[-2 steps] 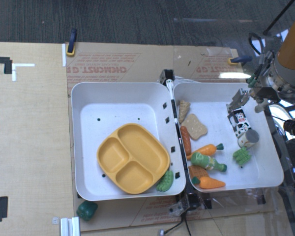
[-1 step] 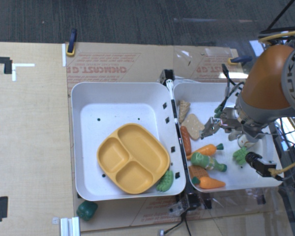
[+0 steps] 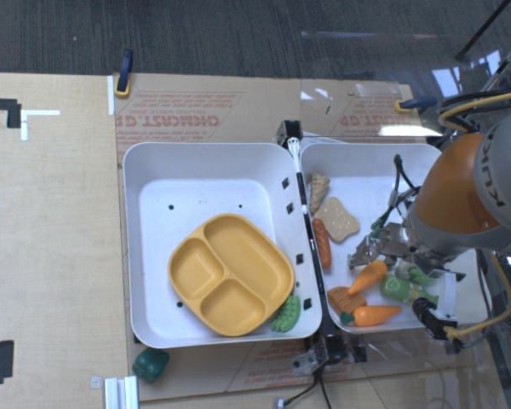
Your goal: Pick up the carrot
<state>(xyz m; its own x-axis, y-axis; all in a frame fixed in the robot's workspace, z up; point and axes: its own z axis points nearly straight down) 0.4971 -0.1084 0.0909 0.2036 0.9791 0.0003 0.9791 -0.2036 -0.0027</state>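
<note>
Seemingly mid-grasp, the gripper [image 3: 376,261] sits at a carrot [image 3: 369,276] near the right bin's [image 3: 358,153] front edge; grip unclear, so lifting needs a confirmed hold.

Two bins [image 3: 136,254], one yellow plate [image 3: 230,273], two carrots [image 3: 376,314].

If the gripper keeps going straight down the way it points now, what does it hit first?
Most likely the upper carrot, which lies right under the gripper in the right bin. Depth is hard to judge from this slanted view, so the green vegetable beside it could be touched too.
</note>
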